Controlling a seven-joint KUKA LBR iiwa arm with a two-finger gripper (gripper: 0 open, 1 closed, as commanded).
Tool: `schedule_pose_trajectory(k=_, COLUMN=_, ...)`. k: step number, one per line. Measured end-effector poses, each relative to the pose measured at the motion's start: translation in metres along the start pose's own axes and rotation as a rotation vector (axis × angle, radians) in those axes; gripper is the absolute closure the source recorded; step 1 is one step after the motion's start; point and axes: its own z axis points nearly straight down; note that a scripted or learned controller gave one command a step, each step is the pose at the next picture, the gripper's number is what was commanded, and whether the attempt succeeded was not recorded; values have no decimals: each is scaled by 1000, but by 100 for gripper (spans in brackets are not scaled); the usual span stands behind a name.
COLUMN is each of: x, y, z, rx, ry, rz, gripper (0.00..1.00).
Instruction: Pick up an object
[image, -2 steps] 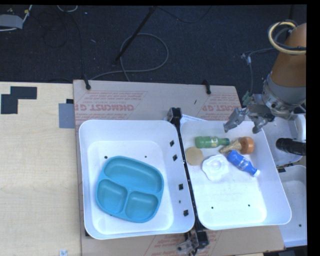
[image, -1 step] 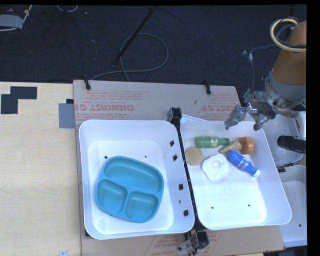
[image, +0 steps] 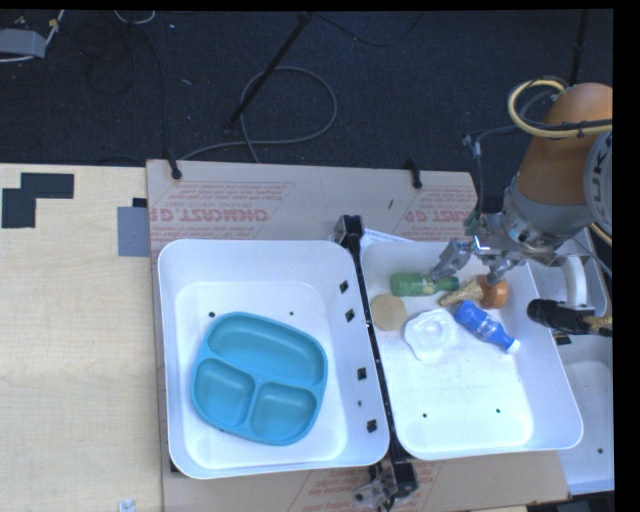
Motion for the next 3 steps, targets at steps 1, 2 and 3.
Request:
schedule_pose_trajectory(k=1, x=7, y=-9, z=57, rx=0, ry=0, rz=0, gripper=0)
schedule_pose_trajectory(k=2, x=14, y=-3, z=105, rx=-2, ry=0, rz=-1, gripper=0)
schedule_pose_trajectory(k=3, x=12, y=-3, z=93, rx=-4, ry=-1, rz=3, gripper=100)
